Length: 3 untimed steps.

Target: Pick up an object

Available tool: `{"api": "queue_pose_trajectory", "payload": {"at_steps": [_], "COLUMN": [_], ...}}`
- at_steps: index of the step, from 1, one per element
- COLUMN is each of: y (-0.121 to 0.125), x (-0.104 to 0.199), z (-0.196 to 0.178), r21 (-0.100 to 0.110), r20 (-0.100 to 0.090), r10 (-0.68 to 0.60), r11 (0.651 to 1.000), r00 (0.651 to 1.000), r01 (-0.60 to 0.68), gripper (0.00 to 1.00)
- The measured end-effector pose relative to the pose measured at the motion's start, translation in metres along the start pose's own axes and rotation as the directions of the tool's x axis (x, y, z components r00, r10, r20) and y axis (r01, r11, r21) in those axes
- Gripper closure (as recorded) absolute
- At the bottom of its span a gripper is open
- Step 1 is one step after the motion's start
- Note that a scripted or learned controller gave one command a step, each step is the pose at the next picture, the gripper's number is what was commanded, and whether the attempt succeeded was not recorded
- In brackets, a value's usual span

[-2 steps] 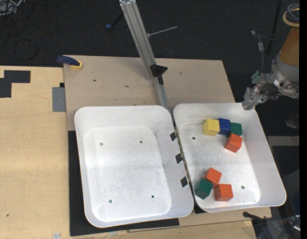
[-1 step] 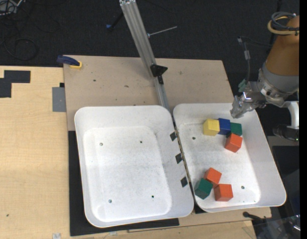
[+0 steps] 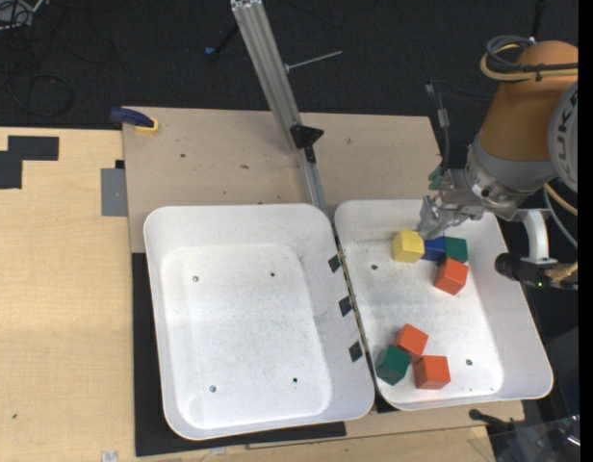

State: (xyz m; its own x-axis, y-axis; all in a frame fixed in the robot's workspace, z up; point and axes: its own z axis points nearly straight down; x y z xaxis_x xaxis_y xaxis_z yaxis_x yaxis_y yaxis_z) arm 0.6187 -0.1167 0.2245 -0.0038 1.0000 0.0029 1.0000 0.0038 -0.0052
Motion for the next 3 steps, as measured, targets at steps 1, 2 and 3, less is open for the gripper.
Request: {"api": "queue_pose_trajectory", "payload": {"at_steps": [1,2,3], "y": [-0.012,-0.045,-0.059], "x": [0.053,0.103,0.149], "z": [0.002,0.002,-0.006], "r21": [0.0,0.0,0.0], "r20": [0.0,0.0,0.0], "r10": [0.0,0.0,-0.001], "r11": [1.0,1.0,1.0], "r00": [1.0,1.0,1.0], "r01": [0.0,0.0,0.001], "gripper": [1.0,1.0,1.0]}}
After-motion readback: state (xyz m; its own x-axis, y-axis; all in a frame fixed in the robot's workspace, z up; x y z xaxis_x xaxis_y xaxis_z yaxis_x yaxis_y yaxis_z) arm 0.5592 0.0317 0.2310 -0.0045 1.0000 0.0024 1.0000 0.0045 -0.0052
